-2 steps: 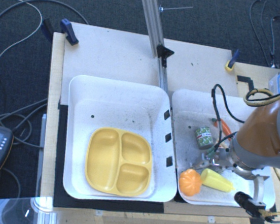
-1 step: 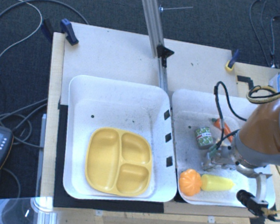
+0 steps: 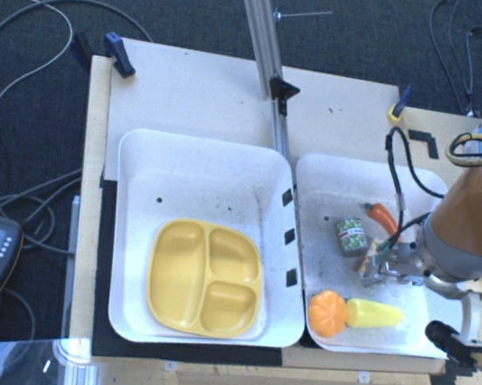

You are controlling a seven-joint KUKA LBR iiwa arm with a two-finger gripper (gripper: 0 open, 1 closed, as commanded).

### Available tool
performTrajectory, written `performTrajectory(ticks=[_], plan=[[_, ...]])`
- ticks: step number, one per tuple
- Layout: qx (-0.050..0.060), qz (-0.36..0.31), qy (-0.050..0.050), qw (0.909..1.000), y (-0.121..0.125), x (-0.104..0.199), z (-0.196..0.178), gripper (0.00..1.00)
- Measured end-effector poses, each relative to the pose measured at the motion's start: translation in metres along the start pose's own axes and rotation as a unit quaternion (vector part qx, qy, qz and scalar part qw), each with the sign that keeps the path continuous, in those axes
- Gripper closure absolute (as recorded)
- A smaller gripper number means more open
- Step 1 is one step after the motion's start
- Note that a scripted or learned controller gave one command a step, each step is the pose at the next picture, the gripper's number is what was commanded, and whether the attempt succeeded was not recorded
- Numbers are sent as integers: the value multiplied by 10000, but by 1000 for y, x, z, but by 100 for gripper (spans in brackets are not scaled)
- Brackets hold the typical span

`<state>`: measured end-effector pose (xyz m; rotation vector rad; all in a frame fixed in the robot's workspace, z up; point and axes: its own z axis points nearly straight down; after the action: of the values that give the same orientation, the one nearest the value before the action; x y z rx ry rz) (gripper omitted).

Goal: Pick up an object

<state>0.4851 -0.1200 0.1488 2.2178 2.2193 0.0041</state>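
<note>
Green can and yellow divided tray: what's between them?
Camera view: between the green can and the yellow divided plastic tray lie bare white bin floor and the bins' adjoining walls.

Robot lab, clamped bench (image 3: 192, 93), loose cables (image 3: 32, 36)

A small green-labelled can (image 3: 351, 235) is lying tilted in the middle of the right white bin (image 3: 331, 177), with a small orange carrot-like piece (image 3: 383, 217) lying just beyond it. A round orange pumpkin-like toy (image 3: 326, 313) and a yellow corn-shaped piece (image 3: 372, 315) are sitting side by side, touching, at the near wall.
</note>
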Motion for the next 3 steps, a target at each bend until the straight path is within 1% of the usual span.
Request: performTrajectory(ticks=[1, 2, 3], plan=[[-13, -5, -2, 10000, 2, 0, -54, 100], [8, -31, 13, 10000, 20, 48, -59, 100], [14, -37, 17, 10000, 35, 103, -59, 100]])
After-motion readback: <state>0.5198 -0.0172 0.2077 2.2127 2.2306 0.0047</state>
